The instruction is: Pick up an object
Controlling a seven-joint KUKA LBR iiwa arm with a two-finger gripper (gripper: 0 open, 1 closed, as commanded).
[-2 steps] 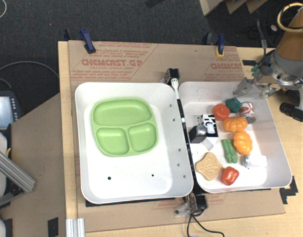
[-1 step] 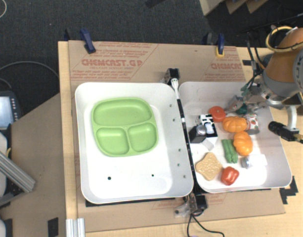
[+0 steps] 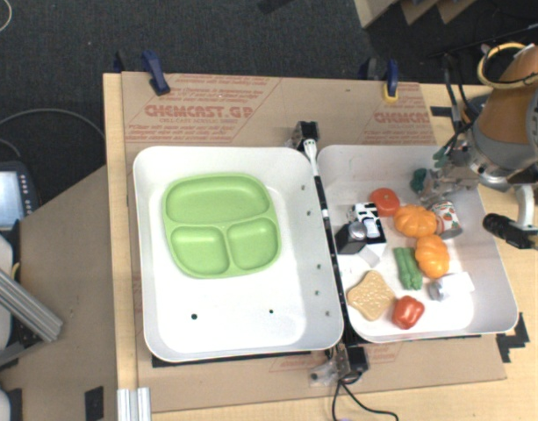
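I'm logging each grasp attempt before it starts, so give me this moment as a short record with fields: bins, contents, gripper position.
left bin: holds a green divided tray
right bin: holds toy foods and small items
items in right bin: tomato, orange pumpkin, orange fruit, green bean pod, cracker, red pepper, black-and-white block
gripper: over the right bin's upper right area, beside the orange pumpkin
object held: none seen between the fingers
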